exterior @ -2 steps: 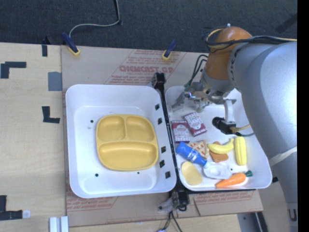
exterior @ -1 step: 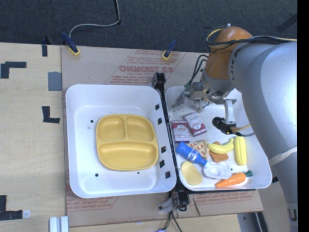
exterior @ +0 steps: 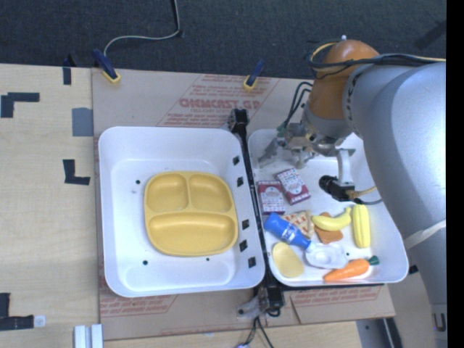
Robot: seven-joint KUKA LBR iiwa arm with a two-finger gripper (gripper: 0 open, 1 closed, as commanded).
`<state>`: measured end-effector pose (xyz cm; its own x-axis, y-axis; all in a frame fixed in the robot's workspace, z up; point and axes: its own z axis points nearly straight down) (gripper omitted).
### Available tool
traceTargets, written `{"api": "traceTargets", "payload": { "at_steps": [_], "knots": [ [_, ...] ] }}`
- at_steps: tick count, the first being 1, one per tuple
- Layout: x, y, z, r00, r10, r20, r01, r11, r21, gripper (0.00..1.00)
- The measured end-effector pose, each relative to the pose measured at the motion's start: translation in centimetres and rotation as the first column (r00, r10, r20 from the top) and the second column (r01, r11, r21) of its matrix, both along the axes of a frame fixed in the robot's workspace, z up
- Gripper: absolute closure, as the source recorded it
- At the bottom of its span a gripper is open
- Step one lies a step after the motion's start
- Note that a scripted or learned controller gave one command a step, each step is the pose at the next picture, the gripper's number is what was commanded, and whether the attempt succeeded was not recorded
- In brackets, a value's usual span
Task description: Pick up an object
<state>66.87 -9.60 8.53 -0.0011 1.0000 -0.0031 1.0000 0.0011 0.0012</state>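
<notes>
The tool (exterior: 293, 142) hovered at the right bin's (exterior: 397, 267) far end (grip state unclear), poised over the packets (exterior: 283, 189), likely because toys crowded the near end.

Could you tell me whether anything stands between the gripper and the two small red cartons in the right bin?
Nothing visible does. The gripper hangs over the far end of the right bin, and the red cartons lie just nearer the camera, with bare white floor between them.
</notes>
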Motion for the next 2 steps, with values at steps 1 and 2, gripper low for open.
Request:
{"api": "traceTargets", "payload": {
  "at_steps": [1,2],
  "knots": [
    [-0.01,0.07,0.0,1.0,-0.001,0.0,0.001,1.0,0.0,0.0],
    [0.0,-0.35,0.01,1.0,0.0,0.0,0.0,1.0,0.0,0.0]
  ]
}}
